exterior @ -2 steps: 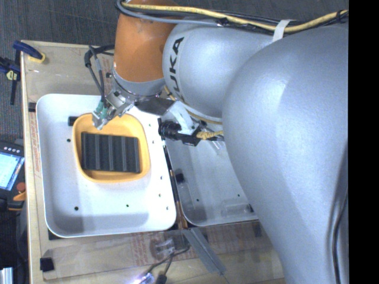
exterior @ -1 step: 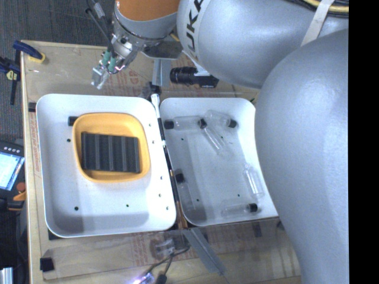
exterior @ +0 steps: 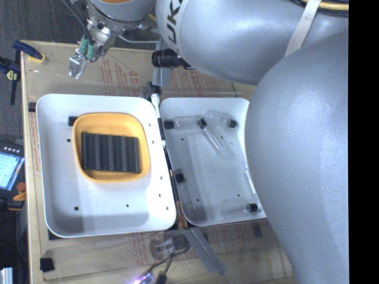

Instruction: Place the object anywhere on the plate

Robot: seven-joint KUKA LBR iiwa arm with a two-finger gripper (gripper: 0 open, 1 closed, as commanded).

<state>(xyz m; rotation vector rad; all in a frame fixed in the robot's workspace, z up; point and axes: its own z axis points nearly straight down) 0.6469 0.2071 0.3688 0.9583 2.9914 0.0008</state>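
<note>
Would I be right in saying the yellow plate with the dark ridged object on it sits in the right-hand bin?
Not quite: the camera view shows the yellow plate with the dark ridged object on it sitting in the left-hand bin, not the right-hand bin.

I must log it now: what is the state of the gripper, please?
Gripper: cannot be told; it hangs above the bench, beyond the left bin.
</note>
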